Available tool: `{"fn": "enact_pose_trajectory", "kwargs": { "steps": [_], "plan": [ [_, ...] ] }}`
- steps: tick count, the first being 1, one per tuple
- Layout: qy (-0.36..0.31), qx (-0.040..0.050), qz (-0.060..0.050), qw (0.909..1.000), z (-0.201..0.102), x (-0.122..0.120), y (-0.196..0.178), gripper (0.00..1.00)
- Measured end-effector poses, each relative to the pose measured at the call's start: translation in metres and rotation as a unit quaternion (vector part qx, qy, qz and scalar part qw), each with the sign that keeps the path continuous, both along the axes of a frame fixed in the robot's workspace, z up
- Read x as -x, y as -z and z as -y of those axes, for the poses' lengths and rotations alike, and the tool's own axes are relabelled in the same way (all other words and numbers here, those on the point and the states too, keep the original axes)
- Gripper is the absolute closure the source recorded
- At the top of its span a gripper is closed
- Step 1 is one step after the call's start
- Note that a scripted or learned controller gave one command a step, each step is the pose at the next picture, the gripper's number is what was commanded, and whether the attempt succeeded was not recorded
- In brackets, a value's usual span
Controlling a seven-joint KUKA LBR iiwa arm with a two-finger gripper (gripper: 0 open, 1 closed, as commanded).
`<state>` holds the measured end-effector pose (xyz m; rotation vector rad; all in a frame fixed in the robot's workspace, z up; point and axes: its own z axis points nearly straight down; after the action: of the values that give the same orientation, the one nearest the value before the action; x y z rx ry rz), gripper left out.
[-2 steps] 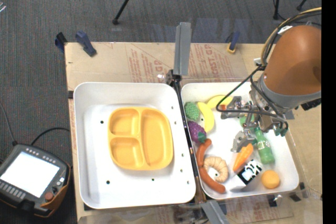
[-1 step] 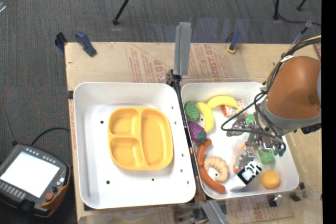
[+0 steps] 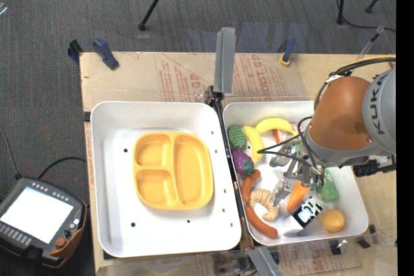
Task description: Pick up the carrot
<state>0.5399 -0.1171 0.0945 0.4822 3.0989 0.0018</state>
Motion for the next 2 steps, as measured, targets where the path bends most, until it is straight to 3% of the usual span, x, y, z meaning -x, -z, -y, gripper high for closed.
{"fn": "enact_pose_trajectory", "kwargs": {
  "steps": [1,2],
  "plan": [
    [-0.012,0.0006,0.002,0.9999,0.027,0.055,0.001,0.0],
    [-0.014,0.0002,0.002,0.9999,0.026,0.055,-0.009,1.0]
  ]
}}
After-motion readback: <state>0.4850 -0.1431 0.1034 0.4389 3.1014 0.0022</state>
